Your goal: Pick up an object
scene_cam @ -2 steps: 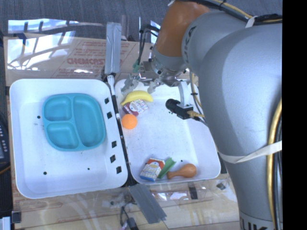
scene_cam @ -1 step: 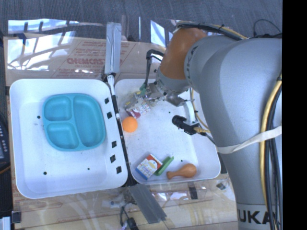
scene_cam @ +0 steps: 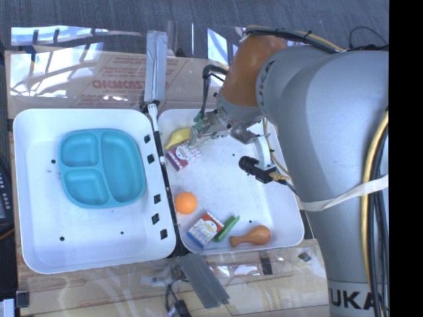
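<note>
Two shallow white bins sit side by side on a bench, seen from above at a slant. The left bin [scene_cam: 39, 243] holds a blue divided plate [scene_cam: 102, 167] with three compartments, lying flat near its middle. The right bin [scene_cam: 291, 226] holds several small things. A yellow banana [scene_cam: 177, 137] lies at its upper left corner, with a small red and white packet [scene_cam: 183, 156] just below it. An orange ball [scene_cam: 186, 203] sits by the left wall. Near the front edge lie a small colourful box [scene_cam: 204, 230], a green stick [scene_cam: 229, 227] beside it, and a brown drumstick-shaped toy [scene_cam: 251, 236].

A large grey robot arm [scene_cam: 317, 124] with an orange band reaches in from the right. Its gripper [scene_cam: 205, 129] is low over the upper left of the right bin, just beside the banana. Whether it is open, closed or gripping anything cannot be told.

Beyond the bins lies flat brown cardboard [scene_cam: 106, 78] with red printing, and past that, dark grey carpet [scene_cam: 132, 5].
</note>
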`<state>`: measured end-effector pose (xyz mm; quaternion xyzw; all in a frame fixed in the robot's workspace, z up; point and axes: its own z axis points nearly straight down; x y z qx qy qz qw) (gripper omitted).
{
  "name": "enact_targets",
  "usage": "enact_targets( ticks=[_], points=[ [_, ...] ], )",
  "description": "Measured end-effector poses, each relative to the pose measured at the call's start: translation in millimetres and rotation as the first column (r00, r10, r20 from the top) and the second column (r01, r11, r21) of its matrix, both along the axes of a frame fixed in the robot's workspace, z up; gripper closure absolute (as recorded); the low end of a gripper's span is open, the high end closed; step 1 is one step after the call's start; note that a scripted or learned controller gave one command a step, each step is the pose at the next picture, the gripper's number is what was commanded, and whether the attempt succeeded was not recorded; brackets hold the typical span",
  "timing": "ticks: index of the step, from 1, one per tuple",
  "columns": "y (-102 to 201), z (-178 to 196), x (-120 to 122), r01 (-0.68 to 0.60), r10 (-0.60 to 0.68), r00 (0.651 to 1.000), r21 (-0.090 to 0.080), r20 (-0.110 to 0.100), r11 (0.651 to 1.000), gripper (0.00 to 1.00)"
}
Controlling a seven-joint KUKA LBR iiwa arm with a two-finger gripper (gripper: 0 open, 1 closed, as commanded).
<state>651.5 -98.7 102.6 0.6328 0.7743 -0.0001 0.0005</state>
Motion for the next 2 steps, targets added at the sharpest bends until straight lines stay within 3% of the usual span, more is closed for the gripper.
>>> enact_targets(
  ticks=[1, 2],
  points=[
    [0.4, -1.3, -0.8, -0.001, 0.001, 1.0, 0.001, -0.003, 1.0, 0.0],
    [0.0, -6.1, -35.5, -0.196, 0.196, 0.981, -0.001, 0.01, 0.981, 0.0]
  ],
)
